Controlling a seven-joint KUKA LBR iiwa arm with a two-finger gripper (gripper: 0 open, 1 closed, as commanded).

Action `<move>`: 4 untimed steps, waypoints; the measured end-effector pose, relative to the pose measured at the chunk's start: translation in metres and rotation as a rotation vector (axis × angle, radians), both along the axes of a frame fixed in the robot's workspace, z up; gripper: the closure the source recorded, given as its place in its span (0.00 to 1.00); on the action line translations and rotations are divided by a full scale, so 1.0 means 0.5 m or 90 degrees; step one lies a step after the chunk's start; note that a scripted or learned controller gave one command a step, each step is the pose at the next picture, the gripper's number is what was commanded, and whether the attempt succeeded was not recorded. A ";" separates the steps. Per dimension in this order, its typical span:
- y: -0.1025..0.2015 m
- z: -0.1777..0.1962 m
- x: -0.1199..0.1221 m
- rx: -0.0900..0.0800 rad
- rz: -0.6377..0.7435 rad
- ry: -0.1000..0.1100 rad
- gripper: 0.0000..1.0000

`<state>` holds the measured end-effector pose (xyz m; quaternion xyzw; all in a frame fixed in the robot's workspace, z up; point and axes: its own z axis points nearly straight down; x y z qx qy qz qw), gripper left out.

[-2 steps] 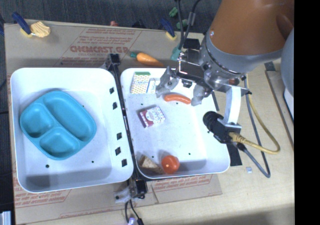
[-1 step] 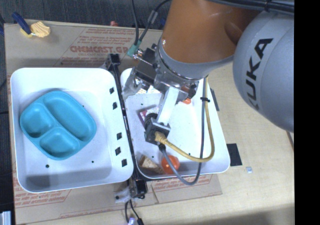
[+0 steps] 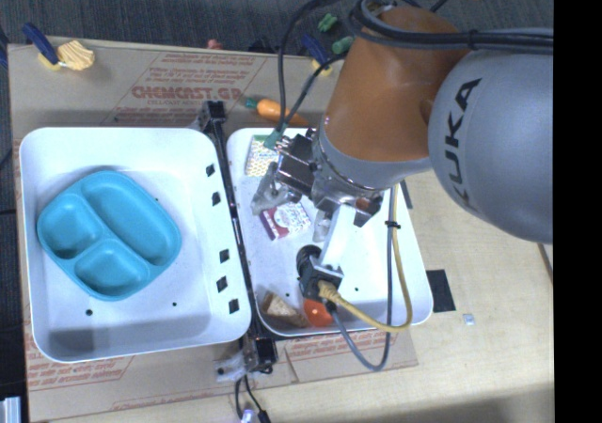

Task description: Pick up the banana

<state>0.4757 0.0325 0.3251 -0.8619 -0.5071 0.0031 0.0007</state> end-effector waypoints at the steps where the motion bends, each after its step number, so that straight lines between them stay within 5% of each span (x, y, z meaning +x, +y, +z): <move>1: -0.114 0.164 0.001 0.001 0.145 -0.003 0.00; 2: -0.008 0.036 0.001 0.001 0.045 -0.001 0.00; 3: -0.162 0.132 0.001 0.001 0.061 -0.003 0.00; 4: -0.077 -0.108 0.000 0.000 -0.126 0.000 0.00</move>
